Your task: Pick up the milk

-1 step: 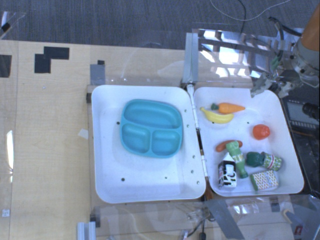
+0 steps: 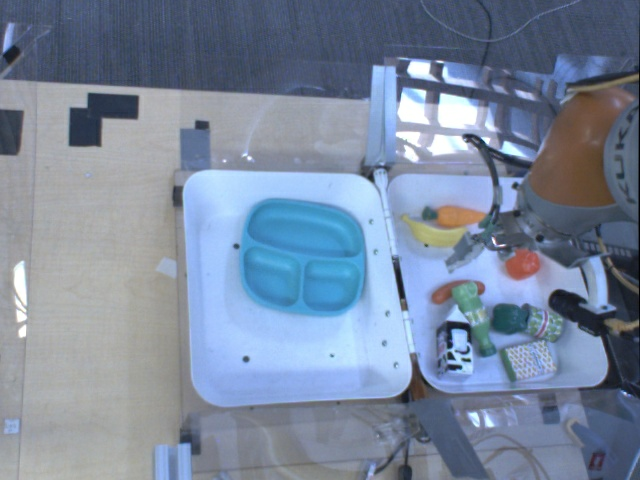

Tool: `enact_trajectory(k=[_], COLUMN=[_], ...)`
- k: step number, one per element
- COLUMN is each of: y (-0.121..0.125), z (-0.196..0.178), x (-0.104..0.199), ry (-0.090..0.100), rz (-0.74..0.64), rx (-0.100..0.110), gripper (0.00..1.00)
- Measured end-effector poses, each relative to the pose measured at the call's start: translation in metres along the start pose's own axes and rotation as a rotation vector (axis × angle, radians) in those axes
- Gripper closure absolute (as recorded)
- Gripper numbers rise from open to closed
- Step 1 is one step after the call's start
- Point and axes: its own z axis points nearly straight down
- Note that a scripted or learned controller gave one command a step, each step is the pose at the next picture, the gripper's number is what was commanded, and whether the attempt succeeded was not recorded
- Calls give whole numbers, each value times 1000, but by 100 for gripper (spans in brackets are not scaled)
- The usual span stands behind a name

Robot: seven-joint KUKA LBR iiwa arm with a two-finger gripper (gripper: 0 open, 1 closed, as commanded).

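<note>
The milk (image 2: 455, 350) is a small black-and-white cow-patterned carton standing at the front left of the right bin (image 2: 600, 373). My gripper (image 2: 472, 248) hangs over the middle of that bin, beside the right end of a banana (image 2: 432, 232) and well behind the milk. It looks open, with nothing between its fingers. The grey arm with its orange band (image 2: 575, 158) comes in from the right.
A carrot (image 2: 458, 215), a tomato (image 2: 522, 263), a red sausage (image 2: 446, 292), a green bottle (image 2: 474, 318), a green can (image 2: 527, 320) and a green box (image 2: 529, 361) crowd the right bin around the milk. The left bin (image 2: 210, 298) holds a blue divided plate (image 2: 302, 255).
</note>
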Motion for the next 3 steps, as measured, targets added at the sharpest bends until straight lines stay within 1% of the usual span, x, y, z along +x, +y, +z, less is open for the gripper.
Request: enact_trajectory(k=[1,2,3], y=[-52,-50,-64], z=[69,58,-58], x=[10,10,71], ry=[-9,-9,-1], rz=[-188,-188,-70], rx=[-23,-26,-3], gripper=[0,100,100])
